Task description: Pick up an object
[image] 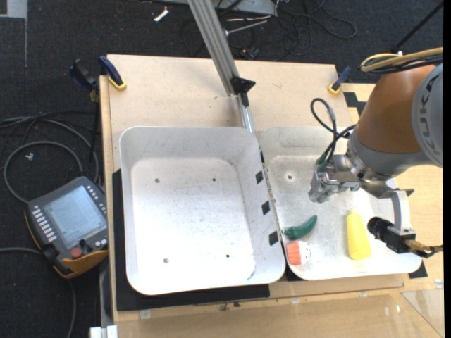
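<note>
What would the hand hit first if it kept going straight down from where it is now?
Likely the bare floor of the right bin. The hand sits above and apart from the green object, though depth is unclear.

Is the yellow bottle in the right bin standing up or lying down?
Lying down. The yellow bottle shows its full length flat on the right bin floor, cap end pointing toward the bin's far side.

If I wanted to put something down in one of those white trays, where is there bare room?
The left shallow white bin offers a wide bare floor between its four walls. The right shallow white bin has bare floor along its far wall. Its near end is crowded: a green curved object, a red-and-white small object and a yellow bottle-shaped object lie beneath the gripper.
</note>
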`<state>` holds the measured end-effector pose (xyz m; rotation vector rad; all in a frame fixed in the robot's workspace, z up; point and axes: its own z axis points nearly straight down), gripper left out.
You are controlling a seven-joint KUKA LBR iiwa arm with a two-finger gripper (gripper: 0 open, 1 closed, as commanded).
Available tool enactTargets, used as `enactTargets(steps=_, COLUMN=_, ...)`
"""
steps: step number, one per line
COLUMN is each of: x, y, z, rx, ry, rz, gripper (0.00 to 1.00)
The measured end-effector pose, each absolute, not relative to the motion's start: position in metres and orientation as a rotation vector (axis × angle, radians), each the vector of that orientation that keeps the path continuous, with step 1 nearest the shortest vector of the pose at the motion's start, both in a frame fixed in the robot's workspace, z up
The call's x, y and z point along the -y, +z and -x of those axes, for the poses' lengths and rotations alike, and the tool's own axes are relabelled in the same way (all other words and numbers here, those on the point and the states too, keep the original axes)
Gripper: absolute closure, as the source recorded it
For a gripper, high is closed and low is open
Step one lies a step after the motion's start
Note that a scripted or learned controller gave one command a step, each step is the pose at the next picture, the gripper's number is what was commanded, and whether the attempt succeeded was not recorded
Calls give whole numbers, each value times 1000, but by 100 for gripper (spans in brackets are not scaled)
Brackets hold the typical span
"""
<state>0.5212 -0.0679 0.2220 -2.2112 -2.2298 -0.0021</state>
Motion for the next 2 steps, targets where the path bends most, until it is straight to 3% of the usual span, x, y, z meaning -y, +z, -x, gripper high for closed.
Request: enactTargets(steps=2, x=-43, y=236, z=-523, rx=2231, ry=-3, rz=2211, gripper=100)
